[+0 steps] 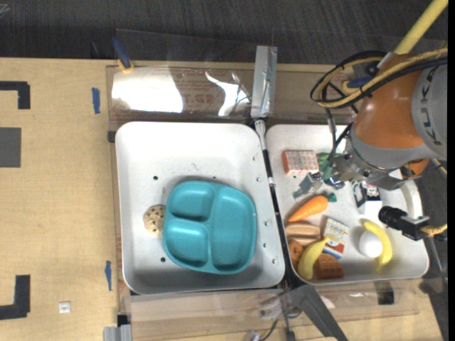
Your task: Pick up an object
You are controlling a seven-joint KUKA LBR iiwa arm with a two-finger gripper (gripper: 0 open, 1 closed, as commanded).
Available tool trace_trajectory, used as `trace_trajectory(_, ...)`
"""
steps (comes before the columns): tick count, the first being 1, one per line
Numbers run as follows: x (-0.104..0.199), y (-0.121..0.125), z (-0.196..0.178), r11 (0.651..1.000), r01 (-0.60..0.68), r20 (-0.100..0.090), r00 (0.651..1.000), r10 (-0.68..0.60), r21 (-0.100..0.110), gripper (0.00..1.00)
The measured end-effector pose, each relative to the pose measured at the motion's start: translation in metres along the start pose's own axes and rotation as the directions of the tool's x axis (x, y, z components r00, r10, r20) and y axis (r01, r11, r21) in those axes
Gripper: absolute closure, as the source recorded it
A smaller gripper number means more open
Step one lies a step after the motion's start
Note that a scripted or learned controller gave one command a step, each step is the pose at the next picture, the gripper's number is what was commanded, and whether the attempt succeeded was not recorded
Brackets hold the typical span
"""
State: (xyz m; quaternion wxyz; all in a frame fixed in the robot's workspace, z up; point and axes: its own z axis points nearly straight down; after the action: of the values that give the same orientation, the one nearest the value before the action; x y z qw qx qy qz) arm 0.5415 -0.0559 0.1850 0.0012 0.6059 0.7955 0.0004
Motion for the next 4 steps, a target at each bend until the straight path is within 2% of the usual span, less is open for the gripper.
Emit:
trace_trajectory(1, 0.026, -0.035, 0.000, 0.927, 0.376, -0.004, 0.927, -0.376, 0.002, 0.00)
trace_trajectory(2, -0.044, -0.019, 0.043, 0.968, 0.253, 0.000, 0.968, -0.253, 0.002, 0.00)
trace_trajectory(3, -0.048, 0.017, 0.088, 0.981, 0.190, 0.011, 0.982, -0.190, -0.026, 0.00)
trace_trajectory(4, -0.076, 0.091, 0.100, 0.946, -0.323, 0.000, 0.946, 0.323, 0.002, 0.00)
